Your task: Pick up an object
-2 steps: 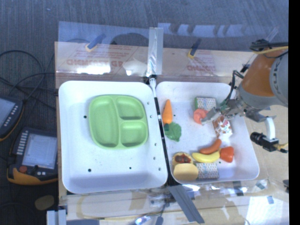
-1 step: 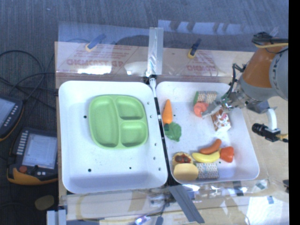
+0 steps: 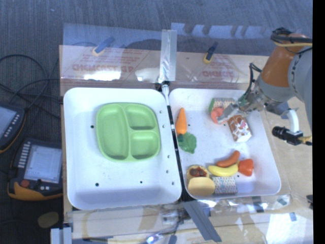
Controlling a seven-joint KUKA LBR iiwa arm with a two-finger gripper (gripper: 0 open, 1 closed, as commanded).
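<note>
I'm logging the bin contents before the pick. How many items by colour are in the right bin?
Orange or red: 4 (carrot, sausage, pepper, tomato piece)
Yellow: 1 (banana)
Mixed colours: 4 (packet, burger, box, wafer)
Total: 9

Robot lab, teach pendant [image 3: 38,168], taped bins [image 3: 122,200]

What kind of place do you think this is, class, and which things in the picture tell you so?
Probably a robot lab or test bench. A robot arm reaches over two white bins, toy food such as a carrot lies in one, and a control pendant with cables sits on the floor.
</note>
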